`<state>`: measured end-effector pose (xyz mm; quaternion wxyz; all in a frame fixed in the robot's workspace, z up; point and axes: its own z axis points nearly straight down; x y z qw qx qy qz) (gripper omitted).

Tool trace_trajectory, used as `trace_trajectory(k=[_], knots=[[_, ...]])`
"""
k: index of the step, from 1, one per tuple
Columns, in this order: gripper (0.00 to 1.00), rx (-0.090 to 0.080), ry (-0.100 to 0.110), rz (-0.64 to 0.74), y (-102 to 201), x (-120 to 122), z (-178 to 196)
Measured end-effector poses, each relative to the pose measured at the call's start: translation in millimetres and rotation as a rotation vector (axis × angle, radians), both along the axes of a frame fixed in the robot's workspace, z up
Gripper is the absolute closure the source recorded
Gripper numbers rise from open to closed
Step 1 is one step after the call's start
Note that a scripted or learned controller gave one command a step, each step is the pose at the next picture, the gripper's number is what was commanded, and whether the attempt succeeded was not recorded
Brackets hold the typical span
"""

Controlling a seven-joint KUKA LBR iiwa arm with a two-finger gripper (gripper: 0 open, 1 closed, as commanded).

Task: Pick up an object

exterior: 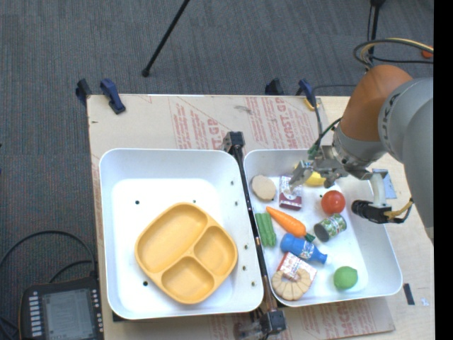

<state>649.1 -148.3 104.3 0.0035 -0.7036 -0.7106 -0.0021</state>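
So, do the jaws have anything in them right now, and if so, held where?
It cannot be told. The gripper hangs low over the right bin, near a small red-and-white packet and a yellow item, but no object shows between the jaws.

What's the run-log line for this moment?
gripper: over right bin, upper part | nearest: yellow item, red-white packet | held: nothing seen | left bin: yellow divided plate

Dark grey ribbed carpet (212,41) all around — a thin black stand leg (170,30) slants across it, upper left.
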Motion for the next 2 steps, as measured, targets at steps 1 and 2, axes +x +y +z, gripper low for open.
trace_trajectory(k=[1, 2], knots=[[1.00, 0.001, 0.005, 0.003, 0.3, 0.1, 6.1], [0.00, 0.001, 0.005, 0.003, 0.5, 0.1, 5.9]])
